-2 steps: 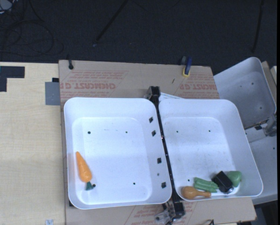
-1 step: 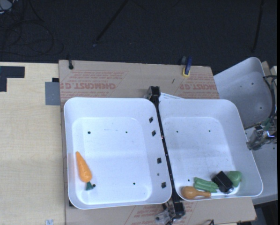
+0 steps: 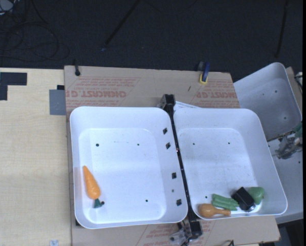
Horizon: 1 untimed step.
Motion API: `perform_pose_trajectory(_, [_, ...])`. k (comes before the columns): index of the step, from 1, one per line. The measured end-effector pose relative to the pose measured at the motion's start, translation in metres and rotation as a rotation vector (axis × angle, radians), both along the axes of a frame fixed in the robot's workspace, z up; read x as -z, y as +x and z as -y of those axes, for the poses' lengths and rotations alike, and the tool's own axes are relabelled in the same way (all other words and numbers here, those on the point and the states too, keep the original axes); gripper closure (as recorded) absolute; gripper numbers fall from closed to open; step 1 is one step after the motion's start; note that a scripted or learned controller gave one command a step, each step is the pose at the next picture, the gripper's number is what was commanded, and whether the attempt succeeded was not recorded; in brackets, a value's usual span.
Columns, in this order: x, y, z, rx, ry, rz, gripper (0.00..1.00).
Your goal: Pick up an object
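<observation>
On the pale wooden desk (image 3: 25,168), the left shallow white plastic bin (image 3: 73,137) holds an orange toy carrot (image 3: 91,183), alone near its front-left corner. It looks the easiest pick: descend from above and close across its narrow width. I cannot tell the hand's state.

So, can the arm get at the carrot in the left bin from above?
Probably yes. The carrot lies alone near the left wall of the left bin, with nothing over it or touching it. That wall may crowd the hand a little.
</observation>
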<state>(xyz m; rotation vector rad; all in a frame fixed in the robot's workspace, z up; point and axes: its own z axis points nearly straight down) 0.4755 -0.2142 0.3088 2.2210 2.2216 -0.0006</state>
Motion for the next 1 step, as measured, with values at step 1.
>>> perform_pose_trajectory(1, [-0.0314, 0.0002, -0.0001, -0.001, 0.0, 0.001, 1.0])
